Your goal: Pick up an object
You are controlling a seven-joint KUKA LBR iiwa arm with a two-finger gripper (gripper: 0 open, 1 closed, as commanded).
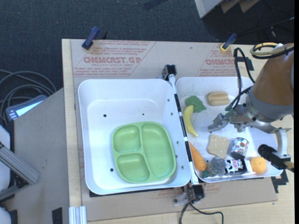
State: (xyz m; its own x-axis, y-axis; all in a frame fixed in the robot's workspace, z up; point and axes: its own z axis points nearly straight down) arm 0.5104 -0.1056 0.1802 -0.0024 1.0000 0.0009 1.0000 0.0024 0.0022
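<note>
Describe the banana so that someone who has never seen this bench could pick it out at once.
Look in the right bin, the one crowded with small items, not the left bin holding the green tray. Along its left wall, just below a green leafy piece, lies the banana. It is the only long, curved, yellow thing there; the carrot below it is orange.

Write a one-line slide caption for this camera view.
Arm's tool hovers over right bin of toy food; green tray in left bin.
</note>
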